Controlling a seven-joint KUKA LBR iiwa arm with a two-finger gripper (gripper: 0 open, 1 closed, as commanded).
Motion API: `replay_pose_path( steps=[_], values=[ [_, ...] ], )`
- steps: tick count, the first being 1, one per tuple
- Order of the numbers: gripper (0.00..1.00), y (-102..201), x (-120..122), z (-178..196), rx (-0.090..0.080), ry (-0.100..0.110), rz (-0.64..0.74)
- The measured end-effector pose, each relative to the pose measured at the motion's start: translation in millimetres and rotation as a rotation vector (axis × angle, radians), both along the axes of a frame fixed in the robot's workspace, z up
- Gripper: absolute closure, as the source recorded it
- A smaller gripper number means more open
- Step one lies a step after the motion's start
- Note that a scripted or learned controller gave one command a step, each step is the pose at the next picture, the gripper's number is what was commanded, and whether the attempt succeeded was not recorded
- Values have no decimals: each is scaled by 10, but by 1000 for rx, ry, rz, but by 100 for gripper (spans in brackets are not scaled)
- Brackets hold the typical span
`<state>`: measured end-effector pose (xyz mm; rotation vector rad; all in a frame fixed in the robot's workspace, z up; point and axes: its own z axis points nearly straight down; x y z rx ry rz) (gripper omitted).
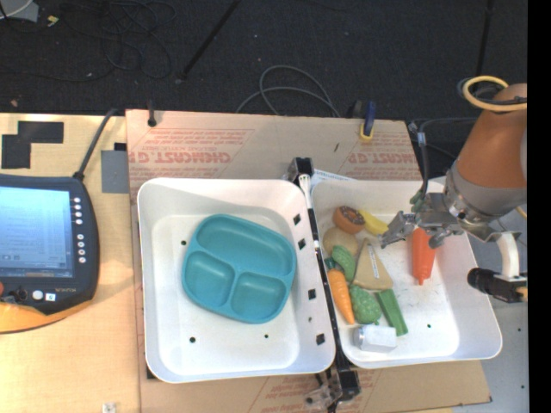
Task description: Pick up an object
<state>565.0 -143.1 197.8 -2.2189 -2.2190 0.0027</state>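
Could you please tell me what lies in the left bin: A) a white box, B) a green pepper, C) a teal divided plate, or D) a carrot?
C: the teal divided plate lies alone in the left bin, and the toy foods sit in the right bin.

cardboard sheet [258,140] under the bins: red printed lettering, upside down to the camera, twice along the far edge (left and right), appears to read "CHEMCO2T. GP", uncertain | tablet screen [34,235]: lit, lines of text too small to read | other markings: none readable
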Motion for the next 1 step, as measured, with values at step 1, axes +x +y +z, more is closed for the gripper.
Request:
replay_pose_path(
  steps=[1],
  values=[
    [0,-181,-728,-1137,1,3,-4]
  ],
)
